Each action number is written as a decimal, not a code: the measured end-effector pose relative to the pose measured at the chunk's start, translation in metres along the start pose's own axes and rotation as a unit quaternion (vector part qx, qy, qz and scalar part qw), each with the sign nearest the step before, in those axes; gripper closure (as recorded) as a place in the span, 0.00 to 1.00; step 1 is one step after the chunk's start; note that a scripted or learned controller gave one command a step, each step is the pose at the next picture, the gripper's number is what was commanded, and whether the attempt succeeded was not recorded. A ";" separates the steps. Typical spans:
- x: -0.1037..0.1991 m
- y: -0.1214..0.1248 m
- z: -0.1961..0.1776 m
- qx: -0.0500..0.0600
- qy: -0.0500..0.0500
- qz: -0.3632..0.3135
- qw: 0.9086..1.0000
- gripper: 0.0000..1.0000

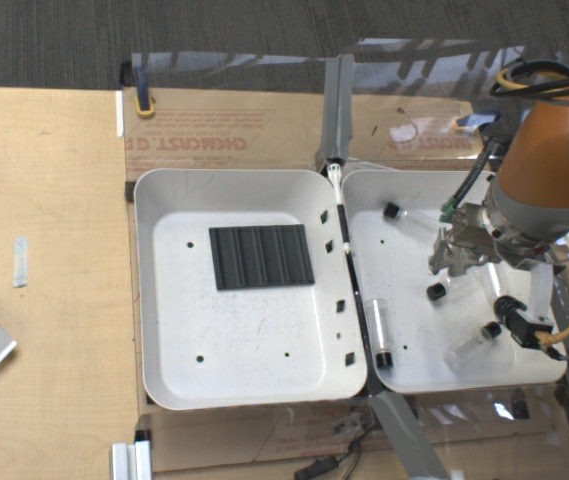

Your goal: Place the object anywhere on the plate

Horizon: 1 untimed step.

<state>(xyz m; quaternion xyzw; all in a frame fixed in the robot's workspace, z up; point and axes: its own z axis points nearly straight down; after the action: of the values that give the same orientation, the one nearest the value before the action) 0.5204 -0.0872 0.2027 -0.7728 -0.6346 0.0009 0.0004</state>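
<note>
Vials lie scattered in the right bin (404,373): clear little tubes with black caps, one (378,336) lying lengthwise just beside the bin's left wall, cap toward the camera, another (395,211) near the far wall. My gripper (454,258) hangs over that bin; I cannot tell how it stands. A dark ribbed plate (261,257) lies flat in the left bin (164,298).

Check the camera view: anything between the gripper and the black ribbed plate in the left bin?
Camera view: from the gripper toward the black ribbed plate lie bare right-bin floor, the bins' adjoining rims, then bare left-bin floor.
</note>
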 end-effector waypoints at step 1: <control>0.080 0.009 -0.019 0.001 -0.001 0.005 1.000 1.00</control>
<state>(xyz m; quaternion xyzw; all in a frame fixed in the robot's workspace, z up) 0.5445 -0.0104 0.2214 -0.7758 -0.6310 0.0018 0.0003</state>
